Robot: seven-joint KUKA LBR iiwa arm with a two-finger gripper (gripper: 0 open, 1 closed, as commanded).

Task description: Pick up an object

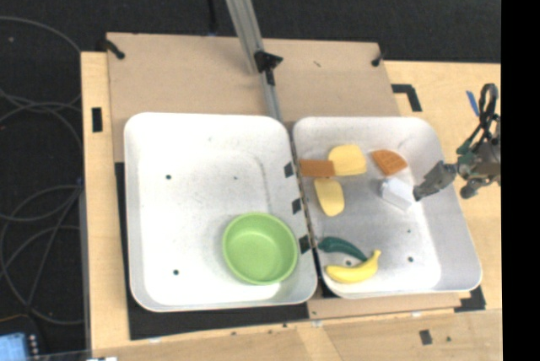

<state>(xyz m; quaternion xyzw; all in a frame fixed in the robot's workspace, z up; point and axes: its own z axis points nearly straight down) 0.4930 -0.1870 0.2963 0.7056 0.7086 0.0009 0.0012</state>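
The right bin (447, 266) holds several small objects. A yellow block (348, 159) lies beside a brown block (316, 169) near the bin's left wall. An orange piece (389, 160) and a white block (395, 191) sit toward the right. A pale yellow oval (330, 198) lies lower down. A banana (352, 269) and a dark green item (342, 247) rest near the front edge. My gripper (432, 181) reaches in over the right rim, just right of the white block, with nothing seen held.
A green bowl (260, 247) stands in the left bin (169, 148) near its front right corner. A slanted metal pole (240, 5) rises from behind the bins. Cables (483, 110) hang by the arm at the right.
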